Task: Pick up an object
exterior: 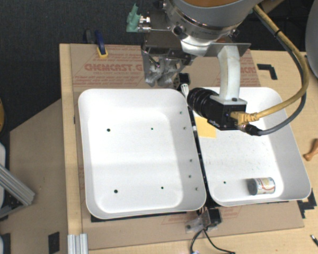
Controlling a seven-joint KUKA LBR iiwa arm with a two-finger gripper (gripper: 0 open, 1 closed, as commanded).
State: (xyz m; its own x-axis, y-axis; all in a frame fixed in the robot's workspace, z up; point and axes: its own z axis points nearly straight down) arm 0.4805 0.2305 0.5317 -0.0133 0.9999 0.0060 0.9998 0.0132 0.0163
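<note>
While end effector [161,70] grip state unreadable | bins [95,142]: 2 | can [261,186]: 1 | yellow card [205,127]: 1

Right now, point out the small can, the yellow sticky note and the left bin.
small can [261,186], camera view, its side.
yellow sticky note [205,128], camera view, its face.
left bin [84,142], camera view, left wall.

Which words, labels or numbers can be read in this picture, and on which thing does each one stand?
"CHEMCAST": red print on the brown board behind the bins; its last letters run under the gripper.
More red print on the board near the right bin: too hidden by the arm to read.
Label on the small can in the right bin: too small and blurred to read.
Yellow card in the right bin: no print can be made out.
</note>
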